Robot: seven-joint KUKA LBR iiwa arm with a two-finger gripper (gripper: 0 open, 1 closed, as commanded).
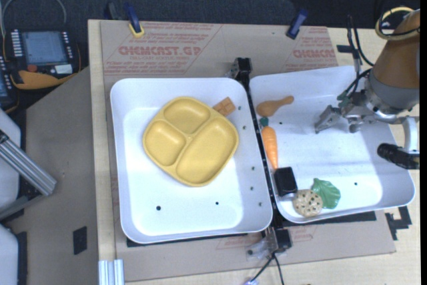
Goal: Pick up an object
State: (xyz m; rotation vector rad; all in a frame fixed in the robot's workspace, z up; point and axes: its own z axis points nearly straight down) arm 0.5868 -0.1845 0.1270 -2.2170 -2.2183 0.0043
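My gripper [338, 124] hangs over the upper right part of the right bin [347, 83], its two grey fingers spread open with nothing between them. Left of it lies a tan drumstick-shaped piece [275, 105]. An orange carrot [269, 146] lies along that bin's left wall. Below the carrot sits a small black block [285, 180], and near the front wall are a speckled cookie [307, 202] and a green leafy piece [328, 192]. All of these lie apart from the gripper.
The left bin [133, 190] holds a yellow divided plate [191, 141] with a small brown block [224, 106] at its upper right corner. A dark elongated part [397, 156] sticks in over the right bin's right edge. The orange-banded arm [400, 63] rises at the right.
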